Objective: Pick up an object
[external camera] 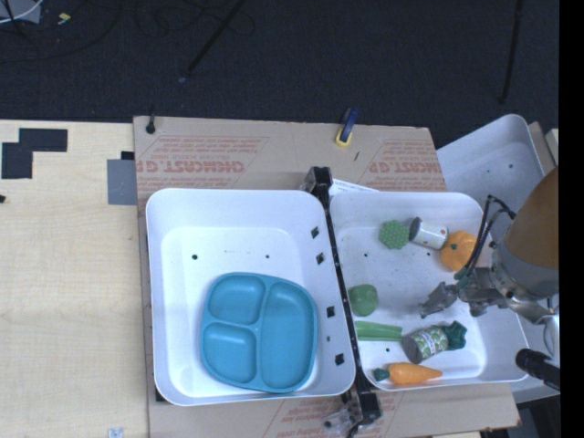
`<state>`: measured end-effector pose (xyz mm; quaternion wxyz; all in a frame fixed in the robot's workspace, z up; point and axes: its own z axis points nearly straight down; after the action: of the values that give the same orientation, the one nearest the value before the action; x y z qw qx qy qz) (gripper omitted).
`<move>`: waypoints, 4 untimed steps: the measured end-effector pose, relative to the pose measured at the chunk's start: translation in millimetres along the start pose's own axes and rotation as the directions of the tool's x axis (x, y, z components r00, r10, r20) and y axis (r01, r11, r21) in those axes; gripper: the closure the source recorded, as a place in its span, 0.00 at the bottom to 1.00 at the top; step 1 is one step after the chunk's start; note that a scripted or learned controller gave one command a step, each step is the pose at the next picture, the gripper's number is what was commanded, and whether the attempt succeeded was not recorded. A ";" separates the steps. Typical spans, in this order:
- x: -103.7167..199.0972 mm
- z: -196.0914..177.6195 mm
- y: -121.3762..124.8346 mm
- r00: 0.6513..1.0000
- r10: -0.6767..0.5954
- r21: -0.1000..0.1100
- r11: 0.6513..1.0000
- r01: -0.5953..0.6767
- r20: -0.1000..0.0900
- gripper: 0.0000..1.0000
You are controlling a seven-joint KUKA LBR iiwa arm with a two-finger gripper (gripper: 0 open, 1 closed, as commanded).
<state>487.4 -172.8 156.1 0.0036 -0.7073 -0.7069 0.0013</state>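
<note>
The right bin (383,201) holds several small objects. A green bumpy toy (394,234), a white cylinder (427,234) and an orange fruit (456,249) lie along its far side. A green round piece (363,298) and a green stalk (378,331) sit near the left wall. A small bottle with a dark green cap (435,340) and a carrot (412,373) rest at the front. My gripper (449,297) hangs low over the bin's right half, just above the bottle and below the orange fruit. Nothing visibly sits in it.
The left bin (153,281) carries a blue divided plate (260,331). A black divider rail (327,263) runs between the bins. A tilted white lid (497,158) lies behind the right bin. The arm's grey body (538,245) overhangs the right bin's right wall.
</note>
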 end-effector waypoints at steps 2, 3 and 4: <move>0.8 69.3 3.2 1.000 -0.001 -0.005 1.000 0.001 0.002 0.00; -0.5 57.6 3.4 1.000 0.005 -0.006 1.000 -0.005 0.002 1.00; -8.7 -2.1 5.9 1.000 -0.001 -0.010 1.000 0.001 0.004 1.00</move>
<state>493.3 -181.5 158.1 -0.0014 -0.7071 -0.7071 -0.0006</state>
